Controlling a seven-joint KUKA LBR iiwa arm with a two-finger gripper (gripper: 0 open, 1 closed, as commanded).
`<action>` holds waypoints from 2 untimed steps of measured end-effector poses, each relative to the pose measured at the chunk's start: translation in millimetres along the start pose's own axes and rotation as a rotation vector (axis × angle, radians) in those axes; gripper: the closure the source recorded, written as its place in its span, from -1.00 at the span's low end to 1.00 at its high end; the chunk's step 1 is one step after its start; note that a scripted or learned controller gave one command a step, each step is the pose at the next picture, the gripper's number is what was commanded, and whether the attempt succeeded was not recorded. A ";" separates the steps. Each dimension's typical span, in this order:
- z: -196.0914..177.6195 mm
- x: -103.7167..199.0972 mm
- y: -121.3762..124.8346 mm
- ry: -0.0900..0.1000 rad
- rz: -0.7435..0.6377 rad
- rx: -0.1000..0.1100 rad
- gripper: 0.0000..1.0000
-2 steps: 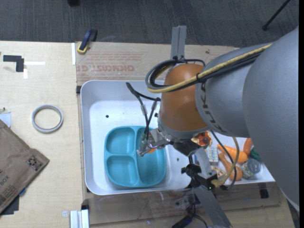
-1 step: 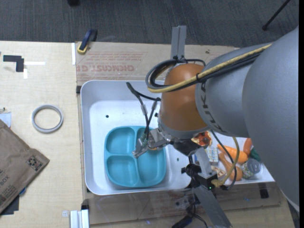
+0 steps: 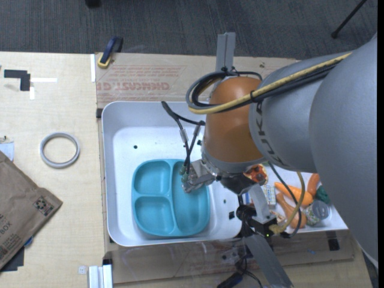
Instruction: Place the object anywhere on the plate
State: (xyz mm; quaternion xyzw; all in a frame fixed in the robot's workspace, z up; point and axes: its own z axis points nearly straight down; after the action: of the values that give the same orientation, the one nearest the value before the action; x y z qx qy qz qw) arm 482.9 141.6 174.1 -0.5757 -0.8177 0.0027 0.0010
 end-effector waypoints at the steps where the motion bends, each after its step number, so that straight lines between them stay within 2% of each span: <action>1: 0.0 0.0 0.0 0.000 0.000 0.000 -1.00; 2: 0.0 0.1 0.0 0.000 0.000 0.000 -1.00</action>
State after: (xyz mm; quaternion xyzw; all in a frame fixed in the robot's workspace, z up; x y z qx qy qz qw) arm 482.8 141.6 174.1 -0.5755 -0.8178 0.0028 0.0010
